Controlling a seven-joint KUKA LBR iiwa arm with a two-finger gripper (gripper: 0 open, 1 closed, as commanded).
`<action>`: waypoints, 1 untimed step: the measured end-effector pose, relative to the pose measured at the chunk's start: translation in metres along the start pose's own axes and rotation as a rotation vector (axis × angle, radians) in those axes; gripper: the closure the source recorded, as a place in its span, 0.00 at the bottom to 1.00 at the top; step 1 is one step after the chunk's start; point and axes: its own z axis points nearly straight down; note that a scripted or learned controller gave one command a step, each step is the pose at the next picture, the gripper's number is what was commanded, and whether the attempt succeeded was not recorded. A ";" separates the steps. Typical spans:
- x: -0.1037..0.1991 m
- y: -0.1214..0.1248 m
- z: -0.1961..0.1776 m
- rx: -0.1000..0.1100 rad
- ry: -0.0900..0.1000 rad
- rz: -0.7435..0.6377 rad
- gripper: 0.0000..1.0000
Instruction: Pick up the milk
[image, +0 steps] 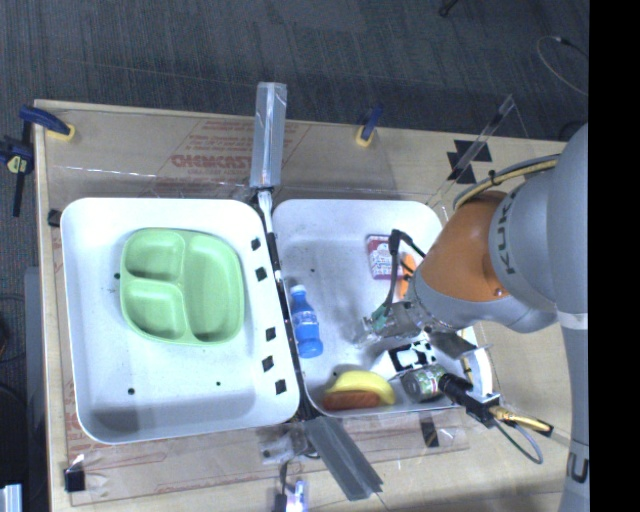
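Note:
The milk (380, 256) is a small red and white carton lying flat near the back of the right bin (330, 225). My gripper (383, 324) hangs low over the middle of that bin, about a carton's length in front of the milk and apart from it. The grey wrist and its orange band (462, 255) cover the bin's right side. Nothing shows in the gripper's grasp.
A blue bottle (304, 320) lies along the right bin's left wall. A yellow banana (362, 381) and a red fruit (352, 400) sit at its front edge. An orange item (405, 264) lies beside the milk. The left bin holds a green divided plate (184, 284).

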 end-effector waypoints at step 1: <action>0.149 0.001 -0.090 -0.002 -0.001 0.229 1.00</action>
